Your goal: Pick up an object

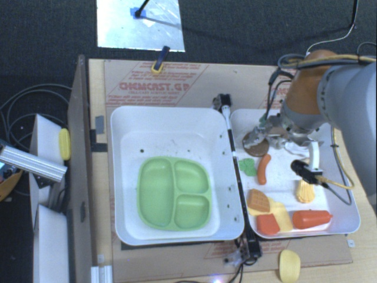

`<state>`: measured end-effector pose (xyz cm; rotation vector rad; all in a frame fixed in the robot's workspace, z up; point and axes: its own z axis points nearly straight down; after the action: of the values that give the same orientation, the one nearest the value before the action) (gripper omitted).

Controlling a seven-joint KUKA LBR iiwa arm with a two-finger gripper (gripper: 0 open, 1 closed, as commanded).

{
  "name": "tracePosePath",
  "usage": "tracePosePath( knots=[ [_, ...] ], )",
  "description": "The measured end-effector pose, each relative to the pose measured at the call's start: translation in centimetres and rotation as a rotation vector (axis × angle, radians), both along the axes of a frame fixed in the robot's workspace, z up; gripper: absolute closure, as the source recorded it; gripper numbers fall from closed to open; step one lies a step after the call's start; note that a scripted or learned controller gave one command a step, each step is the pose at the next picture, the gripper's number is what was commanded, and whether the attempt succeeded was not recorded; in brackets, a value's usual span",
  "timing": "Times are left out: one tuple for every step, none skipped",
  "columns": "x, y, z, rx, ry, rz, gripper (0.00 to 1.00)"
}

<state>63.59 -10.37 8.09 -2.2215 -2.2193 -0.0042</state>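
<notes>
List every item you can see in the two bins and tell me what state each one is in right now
pincer: low over the right bin's upper left, fingers unclear
green divided plate: flat in the left bin
hot dog: lying loose below the pincer
waffle: flat, beside the red block
red block: lying at the front edge
carrot: on its side
corn cob: lying loose

the arm [347, 93] runs off the picture's right edge. a brown piece [257, 150] by the right bin's [347, 217] far left corner lies half under the gripper [259, 138], whose fingertips blur into it; the grip is unclear.
</notes>
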Motion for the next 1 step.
tracePosePath(
  knots=[
    [0.43,-0.06,2.06,-0.004,-0.015,0.003,1.00]
  ],
)
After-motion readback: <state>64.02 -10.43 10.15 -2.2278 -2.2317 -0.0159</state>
